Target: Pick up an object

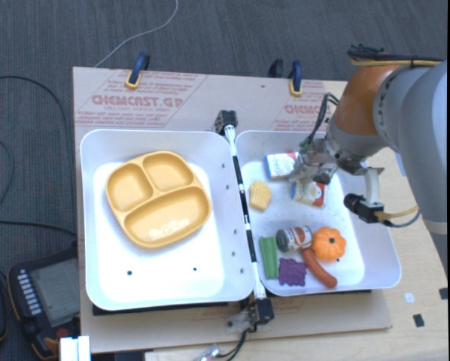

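The right bin (pixel 375 265) holds several toy foods. A white packet with red and blue print (pixel 279 164) lies at its back, and a small red and white carton (pixel 310 194) sits just in front of it. My gripper (pixel 309 170) hangs low over the back of this bin, right above the carton and beside the packet. Nearer the front lie a small can (pixel 293 238), an orange pumpkin (pixel 329 244), a red sausage (pixel 320 270), purple grapes (pixel 291 271) and a green stick (pixel 269 256). A yellow corn piece (pixel 260 195) rests by the left wall.
The left bin (pixel 104 277) holds a yellow divided plate (pixel 159 198). A black clamp (pixel 226 120) sits on the divider between the bins. The grey arm (pixel 405 89) reaches in from the right over the bench edge.
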